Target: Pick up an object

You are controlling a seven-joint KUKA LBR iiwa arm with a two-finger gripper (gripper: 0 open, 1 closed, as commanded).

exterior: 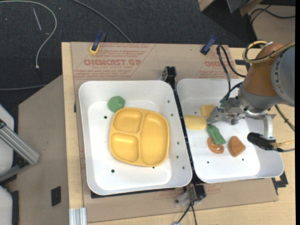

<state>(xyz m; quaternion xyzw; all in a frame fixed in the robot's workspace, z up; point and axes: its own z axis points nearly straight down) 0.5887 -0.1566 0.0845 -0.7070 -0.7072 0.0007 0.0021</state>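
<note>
The pale yellow block-shaped toy [195, 122] is lying at the right white bin's [234, 172] left edge, with a green pickle-shaped piece [216, 134] just beside it. You are looking at the approach step: the grey two-finger gripper [220, 117] is hovering between them. I cannot tell whether it is open or closed, and nothing visibly sits in it. Next, you'd be needing a centred descent.

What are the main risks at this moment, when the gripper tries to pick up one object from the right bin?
1. The gripper hangs close above several crowded items: the green piece, the pale yellow block and the small yellow piece. It might pinch two or push one aside.
2. The orange ring touches the green piece, so lifting that one may drag it.
</note>
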